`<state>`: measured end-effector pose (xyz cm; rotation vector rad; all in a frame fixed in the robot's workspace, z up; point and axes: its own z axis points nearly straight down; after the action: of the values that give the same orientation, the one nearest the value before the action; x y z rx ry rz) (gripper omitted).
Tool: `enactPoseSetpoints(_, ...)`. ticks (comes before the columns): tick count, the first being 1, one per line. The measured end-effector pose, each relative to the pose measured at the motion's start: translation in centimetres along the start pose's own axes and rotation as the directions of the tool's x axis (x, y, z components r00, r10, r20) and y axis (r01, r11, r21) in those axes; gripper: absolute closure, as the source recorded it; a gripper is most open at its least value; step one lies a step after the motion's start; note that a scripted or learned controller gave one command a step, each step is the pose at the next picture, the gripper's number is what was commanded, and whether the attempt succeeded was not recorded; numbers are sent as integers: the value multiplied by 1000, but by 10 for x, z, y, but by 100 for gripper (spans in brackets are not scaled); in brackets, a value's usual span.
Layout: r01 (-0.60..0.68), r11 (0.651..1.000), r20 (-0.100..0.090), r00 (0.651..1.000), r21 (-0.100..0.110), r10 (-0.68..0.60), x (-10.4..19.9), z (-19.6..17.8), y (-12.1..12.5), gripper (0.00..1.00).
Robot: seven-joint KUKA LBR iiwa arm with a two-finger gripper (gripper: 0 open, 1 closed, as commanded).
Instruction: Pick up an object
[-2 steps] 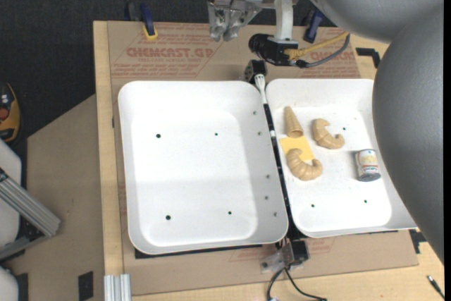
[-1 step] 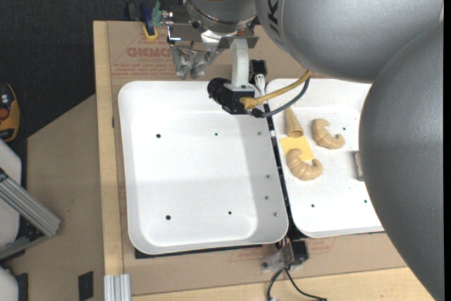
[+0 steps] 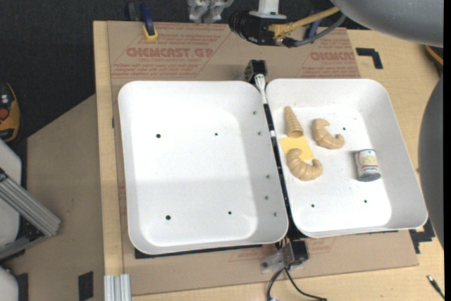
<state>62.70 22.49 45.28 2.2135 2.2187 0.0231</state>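
- Two shallow white plastic bins sit side by side; the left bin (image 3: 141, 173) holds nothing, the right bin (image 3: 394, 208) holds five things.
- Two tan croissants (image 3: 328, 134), (image 3: 304, 166), one tan cone (image 3: 293, 121), one yellow cheese slice (image 3: 297, 146) and one small tin can (image 3: 366, 165) lie loosely scattered, apparently as candidates for picking.
- The metal two-finger gripper (image 3: 206, 0) hangs beyond the far edge, grasping nothing; its spread I cannot tell.

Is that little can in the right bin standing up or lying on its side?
Lying on its side: the small silver can with a blue label shows its long labelled side and a round end, on the right white bin's floor.
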Motion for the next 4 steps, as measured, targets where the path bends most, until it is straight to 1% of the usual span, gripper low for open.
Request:
enactPoseSetpoints(1,0,1000,2,1000,9,0,0,-30,-29,100)
enactPoseSetpoints(2,-1,999,10,1000,32,1,-1,93,-92,100)
enactPoseSetpoints(3,0,1000,-3,1000,-4,0,0,-70,-89,100)
enactPoseSetpoints(4,-4,1000,11,1000,30,4,-1,55,-114,100)
